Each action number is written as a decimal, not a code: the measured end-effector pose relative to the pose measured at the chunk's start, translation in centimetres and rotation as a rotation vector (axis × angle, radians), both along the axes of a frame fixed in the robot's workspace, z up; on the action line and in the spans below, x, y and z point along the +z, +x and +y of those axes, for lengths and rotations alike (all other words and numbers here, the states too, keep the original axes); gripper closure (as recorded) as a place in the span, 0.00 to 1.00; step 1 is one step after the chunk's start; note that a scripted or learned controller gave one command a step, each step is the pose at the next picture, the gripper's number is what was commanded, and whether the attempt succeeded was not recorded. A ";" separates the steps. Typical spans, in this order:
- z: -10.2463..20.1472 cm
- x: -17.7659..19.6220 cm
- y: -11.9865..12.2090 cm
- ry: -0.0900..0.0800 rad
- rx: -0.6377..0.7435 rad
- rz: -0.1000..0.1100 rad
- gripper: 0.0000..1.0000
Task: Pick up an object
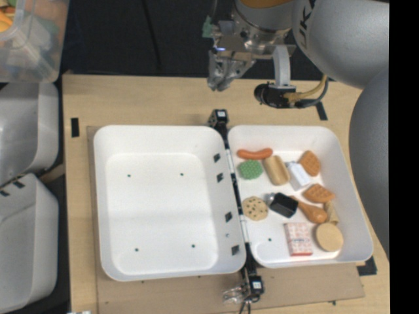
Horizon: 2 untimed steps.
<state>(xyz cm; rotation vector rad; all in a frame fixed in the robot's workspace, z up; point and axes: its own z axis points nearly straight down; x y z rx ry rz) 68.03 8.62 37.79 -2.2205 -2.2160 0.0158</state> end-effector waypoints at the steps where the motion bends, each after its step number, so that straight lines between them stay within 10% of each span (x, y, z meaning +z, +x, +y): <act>1: -0.8 8.9 1.0 0.004 0.004 -0.021 1.00; 2: 0.9 10.6 0.9 0.003 0.004 -0.014 1.00</act>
